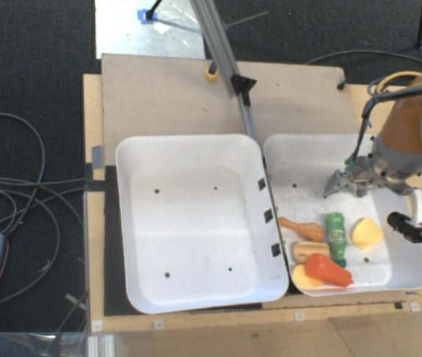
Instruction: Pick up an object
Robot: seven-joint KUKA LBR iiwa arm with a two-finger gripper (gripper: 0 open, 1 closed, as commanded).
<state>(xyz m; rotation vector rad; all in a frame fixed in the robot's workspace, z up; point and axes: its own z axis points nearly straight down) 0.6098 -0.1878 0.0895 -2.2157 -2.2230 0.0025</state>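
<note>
The right bin (293, 162) holds several toy foods near its front: a green bottle (336, 236), a yellow lemon (367, 233), an orange carrot-like piece (304, 229), a red pepper (328, 270), a tan bun (305, 251) and a yellow piece (304, 277). My gripper (348, 182) hovers over the back right part of this bin, above and behind the green bottle. Nothing shows between its fingers.
The left bin (192, 222) lies beside the right one, the two touching along a slanted shared edge. A grey pole (222, 43) slants down from the top to the bins' back. Cables run at the right edge and on the floor at left.
</note>
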